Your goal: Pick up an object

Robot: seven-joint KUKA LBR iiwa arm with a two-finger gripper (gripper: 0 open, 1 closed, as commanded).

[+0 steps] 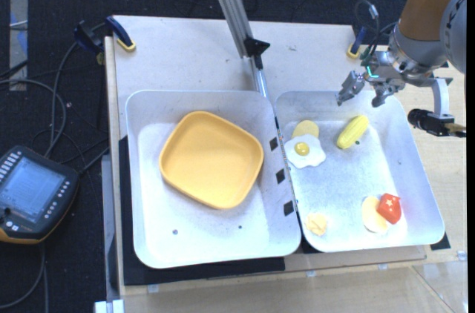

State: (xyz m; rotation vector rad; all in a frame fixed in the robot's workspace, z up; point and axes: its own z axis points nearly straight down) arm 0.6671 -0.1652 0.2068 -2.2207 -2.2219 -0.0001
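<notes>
Tool (363, 90) hangs spread and empty over the right bin's (415, 178) far edge, just above the corn (352, 132). Descending there, one finger could strike the rim or roll the corn aside. Plate (212, 158) fills the left bin (141, 178); egg (305, 151) lies beside the corn; the tabletop (185, 52) is pale, amid cables.

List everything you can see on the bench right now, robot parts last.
Bins: 2, white, side by side on the bench.
Plate: 1, yellow, left bin.
Fried egg: 1, white with yellow yolk, right bin, far left part.
Corn cob: 1, yellow, right bin, far side.
Red piece on a pale disc: 1, right bin, near right corner.
Small pale yellow piece: 1, right bin, near edge.
Handheld controller: 1, grey and orange, off the bench, left.
Gripper: 1, open, above the right bin's far edge, near the corn cob.
</notes>
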